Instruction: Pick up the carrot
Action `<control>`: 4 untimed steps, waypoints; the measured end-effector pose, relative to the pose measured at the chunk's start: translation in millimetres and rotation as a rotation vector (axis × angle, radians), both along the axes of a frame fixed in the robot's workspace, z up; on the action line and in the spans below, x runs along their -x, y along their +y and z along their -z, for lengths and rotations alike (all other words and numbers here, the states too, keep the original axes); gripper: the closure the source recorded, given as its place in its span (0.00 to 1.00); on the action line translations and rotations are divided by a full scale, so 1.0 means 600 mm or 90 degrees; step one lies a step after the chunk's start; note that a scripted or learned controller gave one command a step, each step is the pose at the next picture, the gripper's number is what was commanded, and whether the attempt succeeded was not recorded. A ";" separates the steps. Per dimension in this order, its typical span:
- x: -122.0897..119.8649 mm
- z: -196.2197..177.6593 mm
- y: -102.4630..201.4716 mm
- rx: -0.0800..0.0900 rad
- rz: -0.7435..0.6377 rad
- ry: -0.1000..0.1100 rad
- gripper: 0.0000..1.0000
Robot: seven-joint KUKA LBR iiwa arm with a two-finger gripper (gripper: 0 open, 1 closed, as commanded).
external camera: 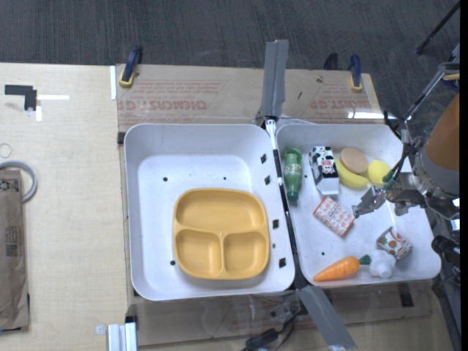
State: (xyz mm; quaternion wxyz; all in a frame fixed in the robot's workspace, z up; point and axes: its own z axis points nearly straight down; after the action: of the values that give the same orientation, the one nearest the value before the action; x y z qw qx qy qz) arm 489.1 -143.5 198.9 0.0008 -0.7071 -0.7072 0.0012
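1. Carrot (338, 269): lies flat on the floor of the right bin (418, 273), near its front wall; the long axis runs roughly left to right with a slight tilt, the pointed tip toward the divider between the bins and the green-topped blunt end toward the right.
2. Gripper (374, 199): hangs over the right bin's middle, above and to the right of the carrot and well apart from it. The fingers stand slightly parted and hold nothing.
3. Neighbours: a white lump (381, 267) sits just beside the carrot's green end, and a small cup (393, 243) lies near it; a red packet (334, 216) lies between gripper and carrot.
4. Risk, crowding: a descent near the green end would likely strike the white lump or cup.
5. Risk, taper: fingers closing along the long axis, or on the thin tip, may squeeze the carrot out.
6. Risk, wall: the front wall leaves little room for the near finger.
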 end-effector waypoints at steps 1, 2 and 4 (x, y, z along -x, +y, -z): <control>-0.001 -0.014 -0.001 0.000 0.001 0.001 1.00; 0.017 -0.174 0.103 0.001 -0.047 -0.001 1.00; 0.006 -0.189 0.258 0.000 -0.127 0.000 1.00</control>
State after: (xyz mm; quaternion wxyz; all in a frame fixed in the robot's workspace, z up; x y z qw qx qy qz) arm 485.4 11.3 312.3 0.0007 -0.6329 -0.7742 0.0016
